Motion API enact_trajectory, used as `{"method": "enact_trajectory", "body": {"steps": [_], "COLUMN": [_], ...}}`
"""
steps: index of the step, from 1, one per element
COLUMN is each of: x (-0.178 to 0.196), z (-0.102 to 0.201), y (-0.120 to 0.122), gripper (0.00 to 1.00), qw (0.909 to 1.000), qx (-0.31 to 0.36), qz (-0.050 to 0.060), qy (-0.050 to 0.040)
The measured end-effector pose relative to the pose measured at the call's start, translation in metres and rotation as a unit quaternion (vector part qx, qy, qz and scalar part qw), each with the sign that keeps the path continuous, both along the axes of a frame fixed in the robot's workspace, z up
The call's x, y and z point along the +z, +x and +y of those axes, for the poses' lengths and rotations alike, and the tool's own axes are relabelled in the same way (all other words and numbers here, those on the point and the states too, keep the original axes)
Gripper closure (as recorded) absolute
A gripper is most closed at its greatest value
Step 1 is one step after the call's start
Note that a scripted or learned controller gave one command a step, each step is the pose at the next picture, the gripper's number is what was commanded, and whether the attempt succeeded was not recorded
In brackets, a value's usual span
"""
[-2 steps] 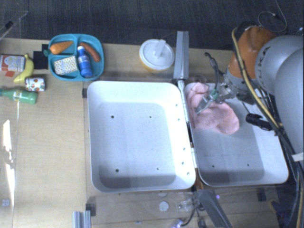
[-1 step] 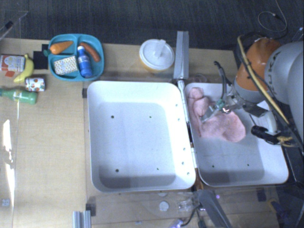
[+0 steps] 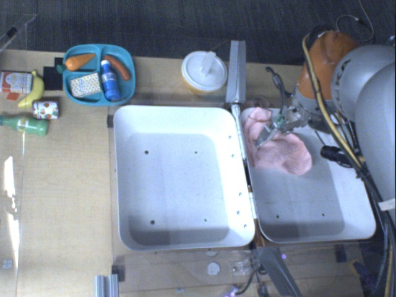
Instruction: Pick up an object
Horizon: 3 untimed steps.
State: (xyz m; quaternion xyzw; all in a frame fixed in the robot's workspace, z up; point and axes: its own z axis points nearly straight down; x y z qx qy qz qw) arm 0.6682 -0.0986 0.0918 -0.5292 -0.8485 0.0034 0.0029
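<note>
- A wooden desk (image 3: 62, 197) carries two shallow white bins side by side.
- The left bin (image 3: 179, 175) is the larger one in view.
- The right bin (image 3: 315, 215) holds a pink cloth (image 3: 284, 153) in its far left corner.
- The grey arm (image 3: 365, 85) reaches in from the right.
- A blue divided tray (image 3: 127, 73) of toy food sits far left.
- The hand (image 3: 272, 130) sits on the cloth; whether its fingers are apart or together cannot be told.
</note>
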Motion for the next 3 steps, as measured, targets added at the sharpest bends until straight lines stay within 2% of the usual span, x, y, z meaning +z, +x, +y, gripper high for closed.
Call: {"method": "enact_trajectory", "body": {"steps": [1, 2, 3], "x": [0.013, 0.069, 0.074], "z": [0.003, 0.008, -0.001], "y": [0.004, 0.002, 0.001], "gripper": [1.00, 1.00, 1.00], "qw": [0.9999, 0.9982, 0.9998], "qx": [0.004, 0.059, -0.018], "qz": [-0.009, -0.007, -0.006], "qy": [-0.0002, 0.0007, 0.0008]}}
